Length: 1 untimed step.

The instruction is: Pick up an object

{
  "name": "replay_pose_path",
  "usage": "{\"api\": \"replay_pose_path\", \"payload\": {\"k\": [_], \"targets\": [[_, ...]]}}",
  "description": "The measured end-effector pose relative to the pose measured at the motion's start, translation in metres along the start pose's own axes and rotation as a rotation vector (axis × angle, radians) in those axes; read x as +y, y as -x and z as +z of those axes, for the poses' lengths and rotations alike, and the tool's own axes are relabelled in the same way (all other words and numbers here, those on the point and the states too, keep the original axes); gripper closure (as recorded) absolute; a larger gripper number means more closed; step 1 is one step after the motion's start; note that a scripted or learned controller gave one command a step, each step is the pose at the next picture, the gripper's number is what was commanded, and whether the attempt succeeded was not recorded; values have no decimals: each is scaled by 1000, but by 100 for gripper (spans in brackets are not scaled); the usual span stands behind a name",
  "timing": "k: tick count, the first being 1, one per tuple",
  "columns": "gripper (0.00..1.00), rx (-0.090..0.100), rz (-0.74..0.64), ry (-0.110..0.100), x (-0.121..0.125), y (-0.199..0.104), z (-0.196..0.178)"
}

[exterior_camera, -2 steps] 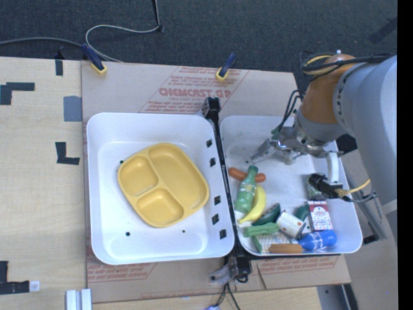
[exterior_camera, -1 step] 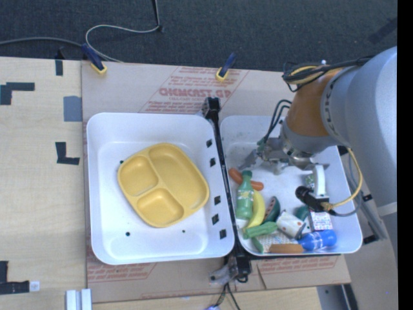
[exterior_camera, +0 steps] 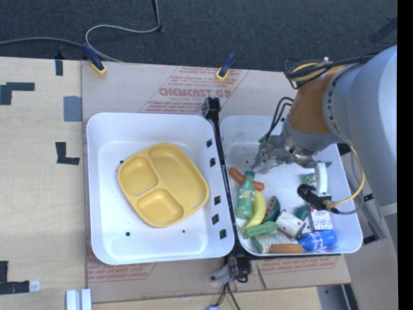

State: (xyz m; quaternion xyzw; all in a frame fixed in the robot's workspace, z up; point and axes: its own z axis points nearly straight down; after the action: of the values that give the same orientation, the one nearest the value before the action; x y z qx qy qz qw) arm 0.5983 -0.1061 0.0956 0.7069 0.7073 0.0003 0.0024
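We place the hand (exterior_camera: 266, 155) low in the right white bin (exterior_camera: 284, 123); its grip state we cannot tell. The green plastic bottle (exterior_camera: 246, 197) lies just below-left — long axis near vertical in view.

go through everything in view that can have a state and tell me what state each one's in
yellow divided plate: right side up, in the left bin
green bottle: lying on its side in the right bin
banana: lying beside the bottle
gripper: low over the right bin, holding nothing visible
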Motion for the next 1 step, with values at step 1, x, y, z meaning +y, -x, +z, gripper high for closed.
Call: {"api": "replay_pose_path", "payload": {"k": [1], "targets": [[100,2,-1,-2,-52,-36,-129]]}}
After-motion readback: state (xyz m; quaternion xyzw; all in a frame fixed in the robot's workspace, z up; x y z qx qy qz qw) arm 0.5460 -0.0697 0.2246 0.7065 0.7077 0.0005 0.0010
